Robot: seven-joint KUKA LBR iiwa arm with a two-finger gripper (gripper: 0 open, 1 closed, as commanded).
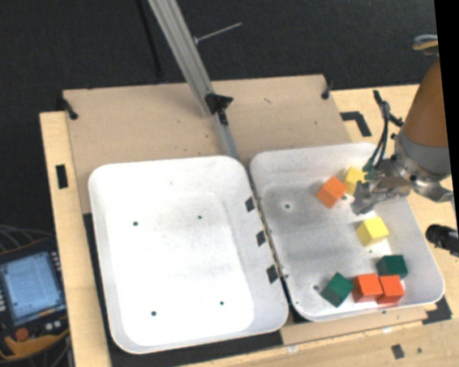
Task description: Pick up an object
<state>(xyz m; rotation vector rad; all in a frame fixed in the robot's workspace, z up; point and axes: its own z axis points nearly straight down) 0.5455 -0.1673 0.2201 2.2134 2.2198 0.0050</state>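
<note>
The right bin point(300, 236) holds several small blocks. An orange block point(331, 191) lies near its upper middle, with a small yellow block point(354, 176) just right of it. A larger yellow block point(372, 229) sits lower right. Along the front edge lie a green block point(336, 289), two orange blocks point(369, 286) point(391, 288) and a dark green block point(392, 266). My gripper point(367, 194) hangs low over the bin's right side, just right of the upper orange block and beside the small yellow one. Nothing shows between its fingers.
The left bin point(179, 249) stands beside the right one. A metal pole point(187, 53) slants up from between the bins at the back. A handheld screen unit point(25, 290) lies off the bench at the left.
</note>
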